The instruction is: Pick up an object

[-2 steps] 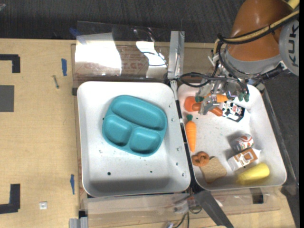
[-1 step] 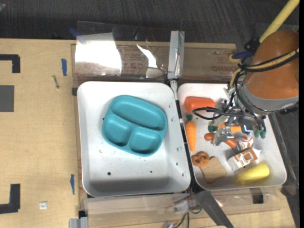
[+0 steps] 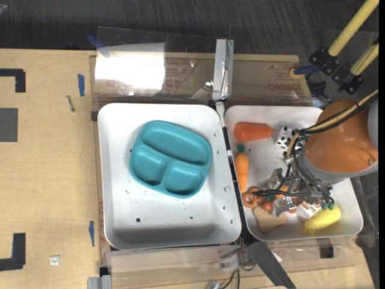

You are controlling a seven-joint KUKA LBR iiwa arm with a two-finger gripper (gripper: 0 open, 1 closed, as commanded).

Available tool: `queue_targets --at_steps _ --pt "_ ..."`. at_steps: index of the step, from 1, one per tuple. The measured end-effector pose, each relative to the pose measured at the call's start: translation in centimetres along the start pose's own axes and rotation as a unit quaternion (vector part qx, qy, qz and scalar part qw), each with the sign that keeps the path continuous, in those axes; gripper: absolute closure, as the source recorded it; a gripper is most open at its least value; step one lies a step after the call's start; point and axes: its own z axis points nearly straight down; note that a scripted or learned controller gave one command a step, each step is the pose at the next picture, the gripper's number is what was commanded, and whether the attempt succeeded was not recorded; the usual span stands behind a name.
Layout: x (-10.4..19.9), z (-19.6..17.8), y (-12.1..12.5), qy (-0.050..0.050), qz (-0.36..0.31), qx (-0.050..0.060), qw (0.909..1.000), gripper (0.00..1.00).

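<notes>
Gripper (image 3: 293,188) low among right bin (image 3: 349,224) clutter, grip unclear, arm (image 3: 343,140) hiding objects

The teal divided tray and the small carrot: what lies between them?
In the camera view, between the teal divided tray and the small carrot lie bare left bin floor, then the two bins' adjoining rims; no object sits there.

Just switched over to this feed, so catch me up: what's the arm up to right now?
The arm, orange band showing, reaches into the right bin, with its gripper low in a pile of small items. Around it lie a carrot, an orange cylinder, a yellow toy and a tan piece. I cannot tell whether it has hold of anything. The left bin holds a teal divided plate, untouched.
</notes>
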Motion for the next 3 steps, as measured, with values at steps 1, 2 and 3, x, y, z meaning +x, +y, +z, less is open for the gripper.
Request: queue_targets --at_steps 1,2,3 --pt "-5.4 -11.4 3.1 0.001 0.033 -0.001 0.9994 1.00" --pt "-15.0 -15.0 1.2 0.004 0.069 -0.001 0.9976 1.00" --pt "-15.2 -16.2 1.2 -0.001 0.069 -0.001 0.9976 1.00"
